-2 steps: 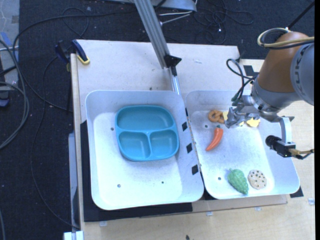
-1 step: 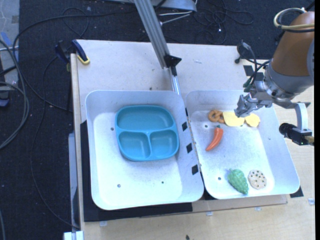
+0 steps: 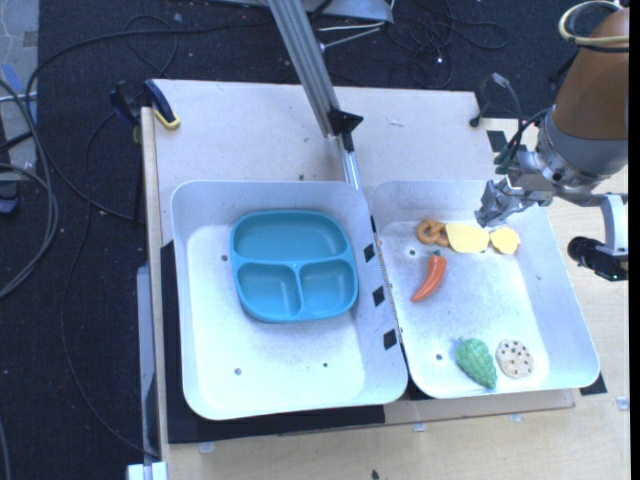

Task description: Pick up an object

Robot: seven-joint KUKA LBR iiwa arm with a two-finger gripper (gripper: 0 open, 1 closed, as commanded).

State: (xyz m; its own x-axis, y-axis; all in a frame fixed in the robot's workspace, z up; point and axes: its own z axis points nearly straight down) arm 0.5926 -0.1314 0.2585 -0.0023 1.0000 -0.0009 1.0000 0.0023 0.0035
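Yellow toy pieces point(image 3: 467, 237), two of them side by side, lie in the right bin point(image 3: 560, 298) near its back edge, directly below the gripper point(image 3: 494, 208). Gripper state: cannot tell. The arm point(image 3: 590, 108) enters from the right. A small pretzel point(image 3: 432, 232) touches the left yellow piece. An orange-red pepper point(image 3: 430, 277) lies just in front. A green leafy item point(image 3: 477, 361) and a cookie point(image 3: 514, 359) sit near the front edge. The left bin point(image 3: 200, 368) holds a blue divided tray point(image 3: 296, 265)
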